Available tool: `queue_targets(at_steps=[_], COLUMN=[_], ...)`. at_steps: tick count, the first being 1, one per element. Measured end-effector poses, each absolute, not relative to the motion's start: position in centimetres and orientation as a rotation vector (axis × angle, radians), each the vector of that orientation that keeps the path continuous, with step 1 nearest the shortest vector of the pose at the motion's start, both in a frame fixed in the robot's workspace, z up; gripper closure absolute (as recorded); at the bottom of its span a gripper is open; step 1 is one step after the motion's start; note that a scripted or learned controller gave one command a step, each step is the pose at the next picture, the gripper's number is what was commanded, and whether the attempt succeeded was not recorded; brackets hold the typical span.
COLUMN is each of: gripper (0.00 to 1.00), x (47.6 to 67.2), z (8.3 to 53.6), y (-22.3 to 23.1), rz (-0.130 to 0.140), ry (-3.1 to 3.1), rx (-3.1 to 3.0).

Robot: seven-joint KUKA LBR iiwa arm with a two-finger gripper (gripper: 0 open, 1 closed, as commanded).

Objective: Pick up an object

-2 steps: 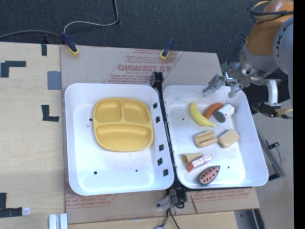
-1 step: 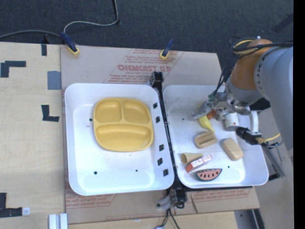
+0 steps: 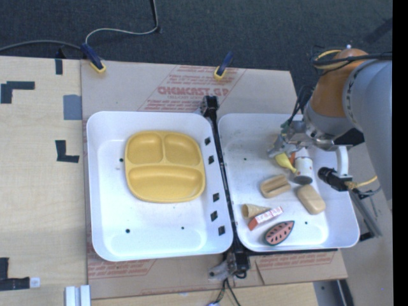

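Robot hand [image 3: 288,146] reaching down into the right bin [image 3: 245,139], sitting just over a yellow toy [image 3: 285,161], can't tell its grip

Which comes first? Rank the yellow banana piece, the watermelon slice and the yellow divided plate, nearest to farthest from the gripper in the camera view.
Measured from the gripper in the right bin:
1. Yellow banana piece, just below the gripper in the right bin.
2. Watermelon slice, at the near edge of the right bin.
3. Yellow divided plate, over in the left bin.
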State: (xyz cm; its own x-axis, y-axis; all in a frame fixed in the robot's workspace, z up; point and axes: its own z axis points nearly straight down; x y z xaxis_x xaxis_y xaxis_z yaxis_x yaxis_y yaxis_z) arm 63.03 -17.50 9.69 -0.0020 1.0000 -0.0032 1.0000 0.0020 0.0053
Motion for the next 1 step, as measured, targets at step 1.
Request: queue_targets(at_steps=[1], gripper=[1.0], x=[58.89], z=[22.85], y=[-11.53], rz=[0.003], ry=[2.224], rx=[2.217])
